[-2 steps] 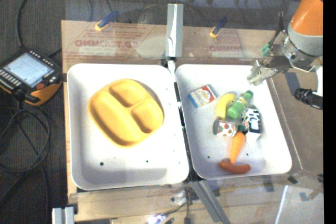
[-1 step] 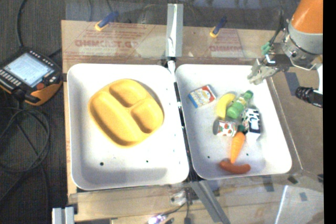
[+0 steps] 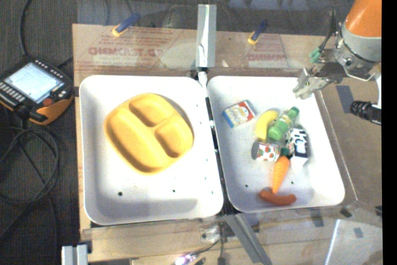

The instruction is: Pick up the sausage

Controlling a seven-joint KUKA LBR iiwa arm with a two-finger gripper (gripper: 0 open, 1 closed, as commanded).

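A glossy, reddish-brown curved sausage (image 3: pixel 277 198) is lying in the right white bin (image 3: pixel 329 189). The metal gripper (image 3: pixel 308 85) is hovering apart; its grip state is unclear.

Red-brown sausage (image 3: pixel 277 198), orange carrot (image 3: pixel 280 172) (green bottle (image 3: pixel 283 123) above), yellow plate (image 3: pixel 149 131).

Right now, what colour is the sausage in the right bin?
Reddish-brown; the sausage lies near the bin's front edge, below the carrot, clearest in the camera view.
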